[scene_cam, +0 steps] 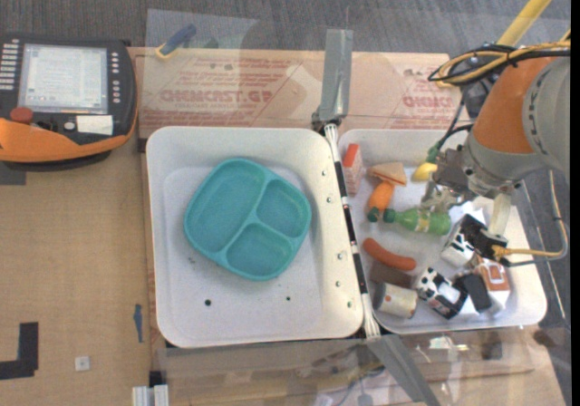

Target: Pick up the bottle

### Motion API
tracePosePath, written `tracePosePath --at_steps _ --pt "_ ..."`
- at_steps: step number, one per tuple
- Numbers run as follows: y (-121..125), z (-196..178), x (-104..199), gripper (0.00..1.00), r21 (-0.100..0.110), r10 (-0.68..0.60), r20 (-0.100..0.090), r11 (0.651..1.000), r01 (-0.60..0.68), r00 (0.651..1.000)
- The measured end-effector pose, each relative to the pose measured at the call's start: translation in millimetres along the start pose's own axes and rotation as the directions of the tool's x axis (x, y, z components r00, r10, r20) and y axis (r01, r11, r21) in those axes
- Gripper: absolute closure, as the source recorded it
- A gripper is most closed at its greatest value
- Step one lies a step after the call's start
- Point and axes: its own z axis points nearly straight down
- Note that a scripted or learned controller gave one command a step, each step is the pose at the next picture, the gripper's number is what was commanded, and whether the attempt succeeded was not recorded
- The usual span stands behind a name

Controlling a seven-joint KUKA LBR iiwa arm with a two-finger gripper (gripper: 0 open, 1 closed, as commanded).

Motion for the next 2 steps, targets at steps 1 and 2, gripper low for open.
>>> tracePosePath --at_steps 1,2 --pt "28.6 -10.9 3.3 1.00 0.005 -0.114 0.001 0.993 0.114 0.993" --pt "28.6 -10.8 3.4 0.00 0.005 -0.115 0.001 0.993 0.115 0.993"
